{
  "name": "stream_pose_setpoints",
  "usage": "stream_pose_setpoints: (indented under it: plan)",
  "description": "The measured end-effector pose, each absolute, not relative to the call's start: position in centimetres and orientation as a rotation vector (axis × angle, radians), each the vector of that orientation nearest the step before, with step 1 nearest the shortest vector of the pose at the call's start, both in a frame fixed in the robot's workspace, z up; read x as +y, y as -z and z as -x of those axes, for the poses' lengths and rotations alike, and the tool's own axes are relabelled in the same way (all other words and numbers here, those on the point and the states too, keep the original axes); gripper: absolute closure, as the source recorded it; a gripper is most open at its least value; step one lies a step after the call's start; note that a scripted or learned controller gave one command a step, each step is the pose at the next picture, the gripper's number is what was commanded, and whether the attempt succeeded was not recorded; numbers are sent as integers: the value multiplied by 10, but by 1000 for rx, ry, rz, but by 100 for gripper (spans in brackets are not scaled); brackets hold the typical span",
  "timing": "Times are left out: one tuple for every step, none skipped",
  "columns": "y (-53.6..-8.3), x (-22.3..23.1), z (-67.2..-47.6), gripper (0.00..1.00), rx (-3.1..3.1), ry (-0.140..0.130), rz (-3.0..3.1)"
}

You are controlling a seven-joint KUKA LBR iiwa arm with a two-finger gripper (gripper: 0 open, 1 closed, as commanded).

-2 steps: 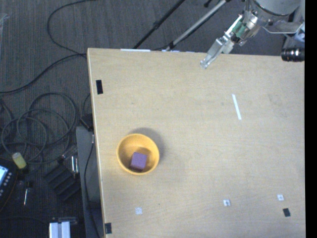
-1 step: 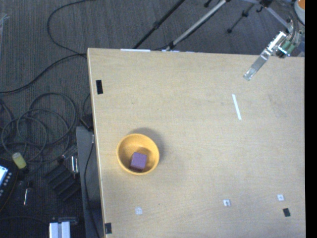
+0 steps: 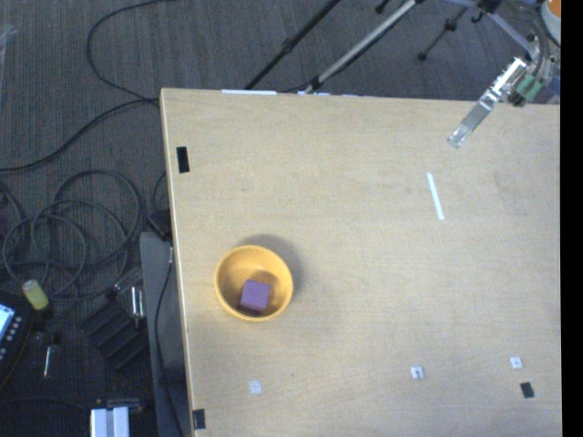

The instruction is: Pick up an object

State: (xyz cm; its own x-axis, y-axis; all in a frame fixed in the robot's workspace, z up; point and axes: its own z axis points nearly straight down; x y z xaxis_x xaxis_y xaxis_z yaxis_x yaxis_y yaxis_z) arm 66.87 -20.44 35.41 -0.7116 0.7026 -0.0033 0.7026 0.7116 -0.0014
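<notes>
At upper right of the camera view, the tool (image 3: 460,137) hangs above the far right part of the counter (image 3: 364,198), its slim pale fingers reaching down and to the left from a grey wrist; whether they are spread or pressed together cannot be told at this scale, and nothing is seen between them. Well apart from it, toward the counter's near left, stands a yellow bowl (image 3: 254,283). Inside the bowl, slightly toward its near side, rests a purple cube (image 3: 256,295), the one loose thing on offer and so judged to be the object to pick.

The cube is small, matte and lilac to violet, with flat faces and fairly crisp edges, its top face lighter than its sides. The bowl is round, shallow and warm yellow, its rim casting a thin shadow on the far side. A short white strip (image 3: 435,196) lies flat on the counter between tool and bowl.

The step in hand is judged to be the approach. To do it well, the tool should travel across and centre over the cube, descend vertically inside the rim without clipping it, set its fingers across two opposite flat faces, and close only once low enough to grip below the top edge.
</notes>
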Motion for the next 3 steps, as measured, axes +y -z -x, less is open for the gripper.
stream_pose_setpoints:
  plan:
    - [-364,-204,-669,100,2901,5,-1191]
    - [-364,-204,-669,0,2901,5,-1191]
    - [-364,-204,-669,0,2901,5,-1191]
